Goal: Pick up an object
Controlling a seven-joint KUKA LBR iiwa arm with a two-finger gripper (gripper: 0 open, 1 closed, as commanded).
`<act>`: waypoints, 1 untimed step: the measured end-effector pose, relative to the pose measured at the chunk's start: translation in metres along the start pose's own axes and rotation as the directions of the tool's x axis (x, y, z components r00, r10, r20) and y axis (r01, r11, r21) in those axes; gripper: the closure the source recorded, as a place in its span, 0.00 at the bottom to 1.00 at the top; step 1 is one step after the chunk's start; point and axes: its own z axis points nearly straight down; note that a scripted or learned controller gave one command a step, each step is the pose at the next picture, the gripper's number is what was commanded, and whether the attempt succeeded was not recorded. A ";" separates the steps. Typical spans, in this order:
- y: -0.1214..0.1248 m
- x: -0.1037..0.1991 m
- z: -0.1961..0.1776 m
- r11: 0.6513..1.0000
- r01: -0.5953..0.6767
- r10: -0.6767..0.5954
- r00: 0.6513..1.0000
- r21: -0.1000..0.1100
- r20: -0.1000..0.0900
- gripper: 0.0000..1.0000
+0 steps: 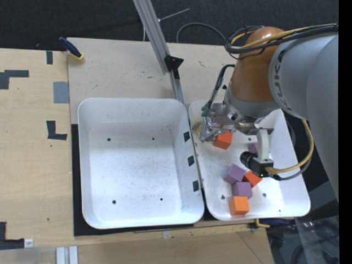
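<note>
Two shallow white bins sit side by side across the middle of the frame. The left bin [137, 164] is smooth, hard-looking plastic with rounded corners and a speckled floor. The right bin [286, 199] holds a scatter of small blocks. The gripper [212, 130] is down in that bin's upper left part, with an orange block [223, 141] just beside or touching its tip. Whether the block is gripped, and how wide the jaws stand, I cannot tell. The block looks like light, matte foam or painted wood, stiff enough to pinch and not fragile; its flat opposite faces offer the best hold. Lower and further right lie two purple blocks [235, 174] [242, 189], a small orange piece [252, 177] between them, and an orange cube [239, 204] lowest.
</note>
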 end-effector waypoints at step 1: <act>0.008 0.056 0.006 1.000 0.001 -0.001 1.000 0.000 0.000 1.00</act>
